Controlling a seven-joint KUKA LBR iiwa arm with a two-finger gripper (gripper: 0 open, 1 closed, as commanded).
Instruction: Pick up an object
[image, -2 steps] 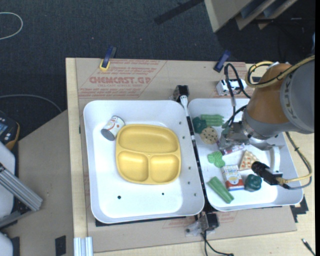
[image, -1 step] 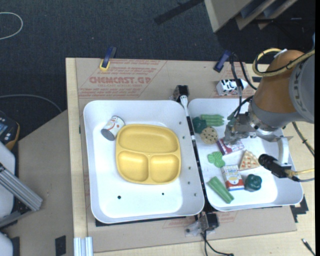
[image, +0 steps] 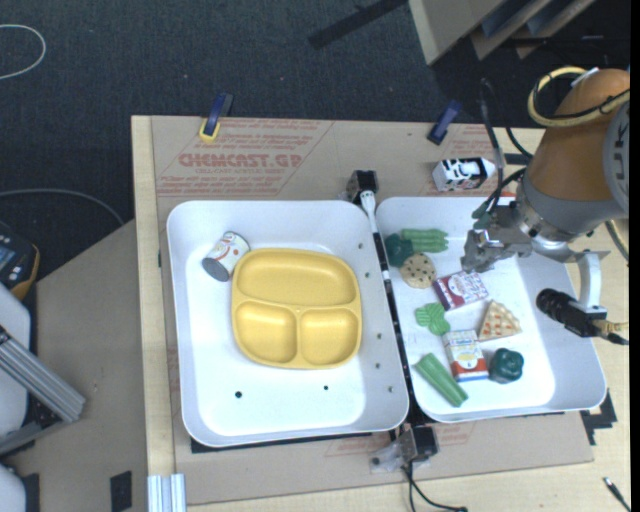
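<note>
My gripper (image: 481, 250) hangs over the upper part of the right bin (image: 580, 392), just above a maroon box (image: 462, 290). Around it lie a green pea pod (image: 421, 240), a round cookie (image: 417, 269), a pizza slice (image: 498, 322), a small green piece (image: 433, 318), a red-and-white carton (image: 464, 356), a long green vegetable (image: 440, 380) and a dark green lump (image: 507, 365). No object shows in the gripper's grasp.
The left bin (image: 190, 300) holds a yellow divided plate (image: 297, 305) and a small tipped can (image: 226, 254). A black-and-white toy (image: 463, 172) sits on the bench behind the right bin. The grey arm (image: 575, 170) enters from the right.
</note>
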